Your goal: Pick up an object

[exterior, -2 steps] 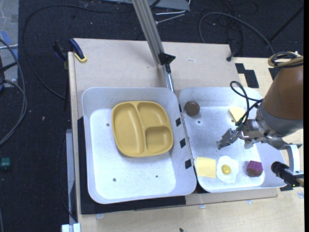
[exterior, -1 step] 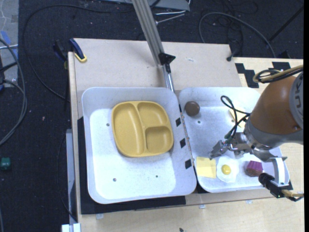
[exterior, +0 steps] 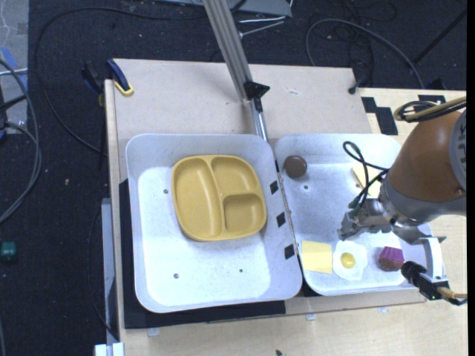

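From my remote station I saw the arm [exterior: 430,169] reaching in from three o'clock, its orange band bulking over the right bin [exterior: 326,150] and the grey wrist bent down and toward nine o'clock. The hand [exterior: 350,227] hung low over the middle of that bin, just above the toys along its six o'clock wall. I could not tell whether it was spread or pressed together, and I saw nothing between its tips.

The things to pick lay in that same bin: a fried egg [exterior: 349,261] directly at six o'clock of the hand, a yellow cheese slice [exterior: 317,257] touching the egg on its nine o'clock side, a purple piece [exterior: 391,258] at the egg's three o'clock side, and a brown ball [exterior: 295,166] well apart near the bin's eleven o'clock corner.

The left bin [exterior: 148,199] carried a yellow divided plate [exterior: 219,196], lying flat on the desk [exterior: 185,95].
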{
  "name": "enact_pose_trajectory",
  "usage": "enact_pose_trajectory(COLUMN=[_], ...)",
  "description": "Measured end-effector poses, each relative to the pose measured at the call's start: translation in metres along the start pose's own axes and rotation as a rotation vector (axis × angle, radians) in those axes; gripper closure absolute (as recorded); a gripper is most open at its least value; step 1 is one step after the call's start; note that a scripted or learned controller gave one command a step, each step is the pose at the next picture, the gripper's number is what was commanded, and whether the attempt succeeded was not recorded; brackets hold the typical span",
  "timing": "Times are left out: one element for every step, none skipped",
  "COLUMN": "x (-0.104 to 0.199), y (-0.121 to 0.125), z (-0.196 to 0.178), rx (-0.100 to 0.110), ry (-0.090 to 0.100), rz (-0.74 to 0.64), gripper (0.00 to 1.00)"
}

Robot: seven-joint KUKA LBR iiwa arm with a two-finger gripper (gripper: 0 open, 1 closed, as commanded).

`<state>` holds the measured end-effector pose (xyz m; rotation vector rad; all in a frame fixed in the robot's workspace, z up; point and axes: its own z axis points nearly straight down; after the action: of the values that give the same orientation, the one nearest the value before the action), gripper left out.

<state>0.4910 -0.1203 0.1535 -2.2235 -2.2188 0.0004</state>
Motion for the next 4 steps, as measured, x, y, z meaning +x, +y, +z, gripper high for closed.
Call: enact_pose_trajectory(x=[-0.001,0.000,0.055,0.107], y=[-0.001,-0.001,0.000,0.009], z=[-0.062,-0.052,-0.051,-0.048], rx=[-0.005,0.001,0.001,0.000], ry=[-0.002,0.000,0.002,0.001], rz=[-0.005,-0.002,-0.010,-0.009], gripper=[1.00,1.00,1.00,1.00])
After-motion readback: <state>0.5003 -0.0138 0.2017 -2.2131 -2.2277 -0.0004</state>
